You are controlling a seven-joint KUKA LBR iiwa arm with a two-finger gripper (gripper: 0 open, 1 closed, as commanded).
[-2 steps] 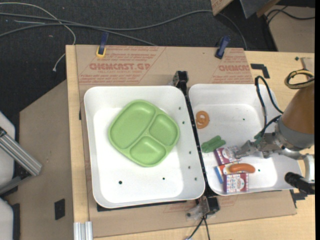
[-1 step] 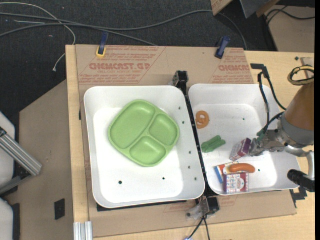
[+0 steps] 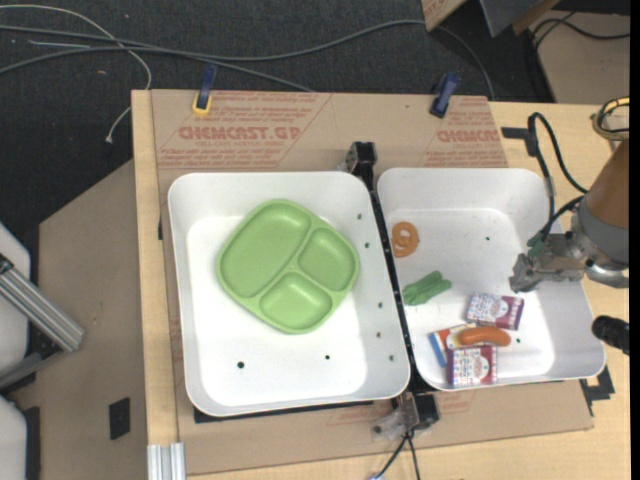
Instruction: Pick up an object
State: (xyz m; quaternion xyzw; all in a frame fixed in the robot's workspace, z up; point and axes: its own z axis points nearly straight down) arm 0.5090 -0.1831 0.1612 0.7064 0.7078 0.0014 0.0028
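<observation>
While the arm [image 3: 610,203] reaches in from the right edge, its gripper [image 3: 530,270] hangs over the right side of the right bin [image 3: 455,183], above bare white floor and apart from every object there. Whether its fingers are spread or pressed together cannot be told from this slanted view, as the grey metal blurs together. The objects lie in the lower middle of that bin: a green toy [image 3: 426,288] just left of centre, an orange ring [image 3: 404,238] up by the left wall, a purple-and-white carton [image 3: 494,311] near the gripper, a hot dog [image 3: 482,337] just below it, a blue piece [image 3: 438,348] beside that, and a second small carton [image 3: 471,366] by the front rim. In the left bin [image 3: 200,368] sits a green divided plate [image 3: 288,265], turned at an angle.
</observation>
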